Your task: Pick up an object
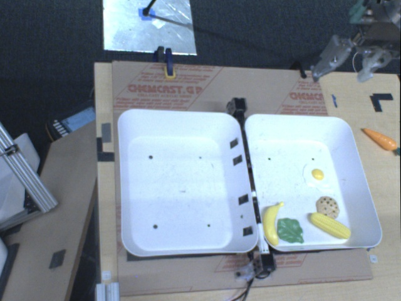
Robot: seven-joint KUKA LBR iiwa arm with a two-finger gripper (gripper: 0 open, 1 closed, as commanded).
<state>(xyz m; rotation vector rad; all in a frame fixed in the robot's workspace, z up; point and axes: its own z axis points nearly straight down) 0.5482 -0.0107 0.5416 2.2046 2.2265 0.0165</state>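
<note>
Brown board [163,88] lettered "CHEMCAST GP"

Right bin [351,144] — egg [317,175], cookie [327,206], corn [330,226], banana [271,224], perhaps a leaf [290,231] — along its near side.

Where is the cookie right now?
The cookie lies in the right bin, near its front right corner, just below the fried egg and above the corn cob.
</note>
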